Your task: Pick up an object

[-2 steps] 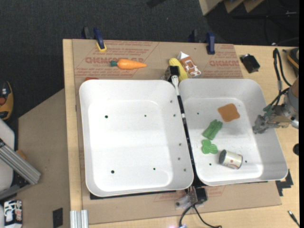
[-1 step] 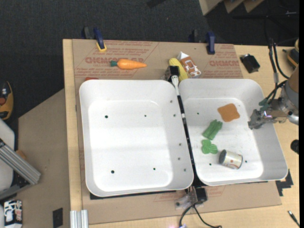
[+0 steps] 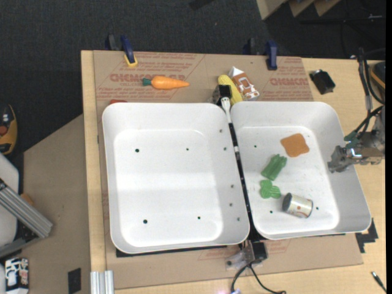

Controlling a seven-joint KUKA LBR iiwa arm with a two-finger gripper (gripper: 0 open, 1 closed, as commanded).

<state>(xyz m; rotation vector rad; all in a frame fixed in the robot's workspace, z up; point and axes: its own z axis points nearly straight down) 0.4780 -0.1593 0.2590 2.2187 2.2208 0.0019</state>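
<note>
The right bin (image 3: 334,124) holds an orange flat piece (image 3: 294,144), a green toy (image 3: 274,166) with a smaller green piece (image 3: 269,191) below it, and a small silver can (image 3: 297,206) lying on its side. My gripper (image 3: 344,157) hovers at the bin's right rim, to the right of the orange piece and apart from every object. Nothing shows in its grasp.
The left bin (image 3: 122,121) lies beside the right one. Behind the bins on the cardboard lie a toy carrot (image 3: 166,83), a yellow toy (image 3: 226,86), a small carton (image 3: 245,86) and a black block (image 3: 322,81). Two blue clamps (image 3: 129,52) grip the board's far edge.
</note>
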